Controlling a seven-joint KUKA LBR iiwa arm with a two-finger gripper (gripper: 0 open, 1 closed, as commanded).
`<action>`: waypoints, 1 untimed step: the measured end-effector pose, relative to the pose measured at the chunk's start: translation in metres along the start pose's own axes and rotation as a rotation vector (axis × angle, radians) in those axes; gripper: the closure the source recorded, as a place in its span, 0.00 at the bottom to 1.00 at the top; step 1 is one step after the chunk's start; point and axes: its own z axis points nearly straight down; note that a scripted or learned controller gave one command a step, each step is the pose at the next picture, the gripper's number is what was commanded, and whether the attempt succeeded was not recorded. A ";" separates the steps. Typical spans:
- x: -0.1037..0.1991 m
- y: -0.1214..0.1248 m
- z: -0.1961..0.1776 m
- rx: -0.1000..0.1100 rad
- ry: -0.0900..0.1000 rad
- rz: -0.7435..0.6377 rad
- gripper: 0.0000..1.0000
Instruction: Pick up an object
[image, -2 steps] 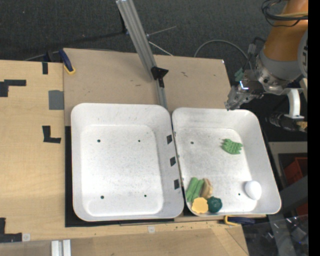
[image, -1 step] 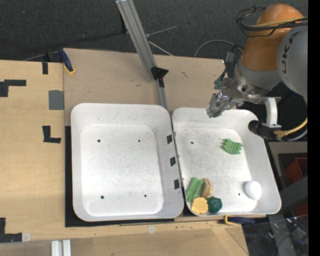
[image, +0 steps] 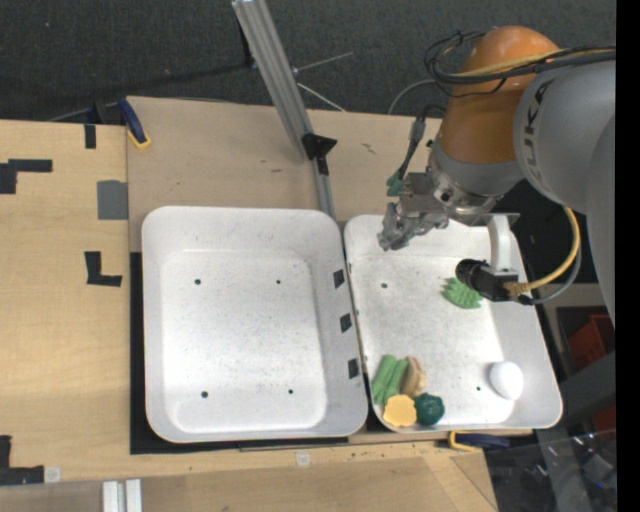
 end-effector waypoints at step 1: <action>0.051 -0.015 0.005 0.000 0.000 0.000 1.00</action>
